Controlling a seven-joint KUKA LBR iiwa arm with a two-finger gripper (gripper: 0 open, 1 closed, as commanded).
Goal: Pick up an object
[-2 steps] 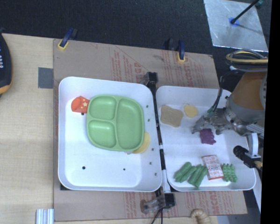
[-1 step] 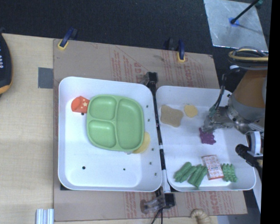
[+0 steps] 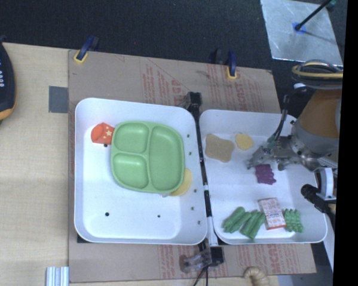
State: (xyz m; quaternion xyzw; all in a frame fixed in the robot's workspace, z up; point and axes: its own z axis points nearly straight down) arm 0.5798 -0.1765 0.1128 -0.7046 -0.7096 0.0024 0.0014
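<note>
Right of centre, the gripper [image 3: 268, 157] hovers low in the right bin [image 3: 228, 121], fingers spread, just above a knobbly purple toy [image 3: 265, 173]; nothing sits between them. A clean pick likely calls for centring over the lumpy piece before closing. Nearby lie a flat tan slab [image 3: 219, 148], ridged green pods [image 3: 244, 222] and a glossy packet [image 3: 271, 212].
</note>
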